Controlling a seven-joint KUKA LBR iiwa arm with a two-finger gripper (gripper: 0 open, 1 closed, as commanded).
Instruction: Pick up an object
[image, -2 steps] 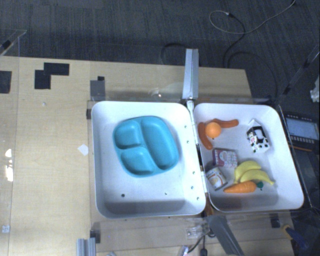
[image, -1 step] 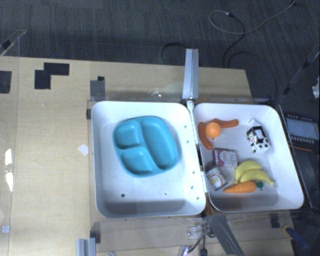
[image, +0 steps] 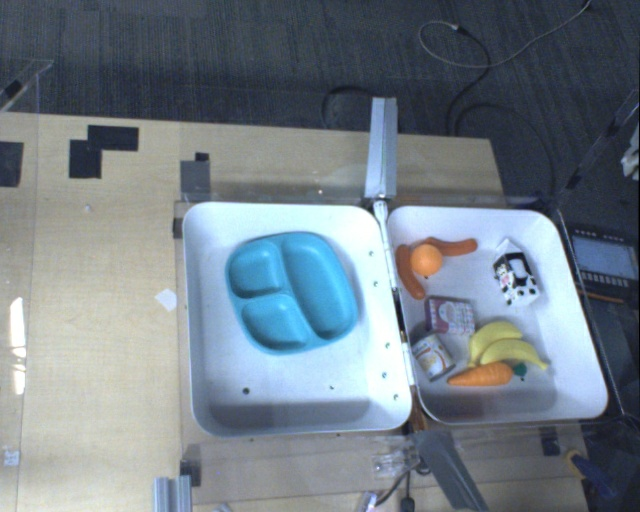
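Pick not begun: yellow plastic bananas (image: 507, 346), orange toy carrot (image: 482, 376), small orange ball (image: 427, 260), black-and-white carton (image: 515, 279) all lie in right white bin (image: 570, 300). Blue divided plate (image: 292, 291) in left bin (image: 205, 330). Finger state: can't tell.

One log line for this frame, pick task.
left bin: blue divided plate | right bin: orange ball, bananas, carrot, cow-print carton | nothing lifted
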